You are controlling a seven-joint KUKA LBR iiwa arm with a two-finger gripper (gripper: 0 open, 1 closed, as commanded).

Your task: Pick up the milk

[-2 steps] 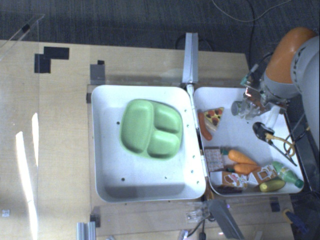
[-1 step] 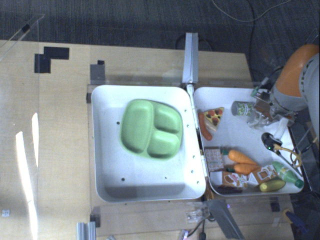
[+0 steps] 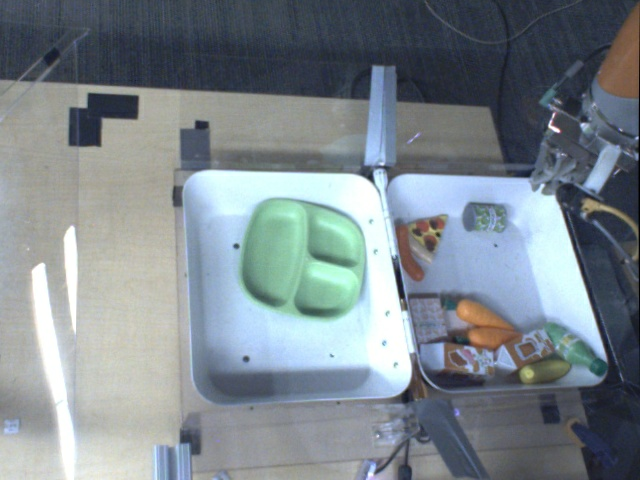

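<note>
Gripper (image 3: 560, 168), finger state indeterminate, hovers off the right bin's (image 3: 520, 243) far right corner; the milk carton (image 3: 525, 348) lies wedged among clutter at its near edge, risking a mis-grasp of neighbouring carrots (image 3: 485, 323).

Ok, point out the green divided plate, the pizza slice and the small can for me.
green divided plate (image 3: 300, 258), camera view, on its middle ridge.
pizza slice (image 3: 425, 236), camera view, on its topped face.
small can (image 3: 486, 217), camera view, on its side.

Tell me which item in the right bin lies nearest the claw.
The small green-grey can, alone at the right bin's far end; the other food items crowd its near end.
</note>
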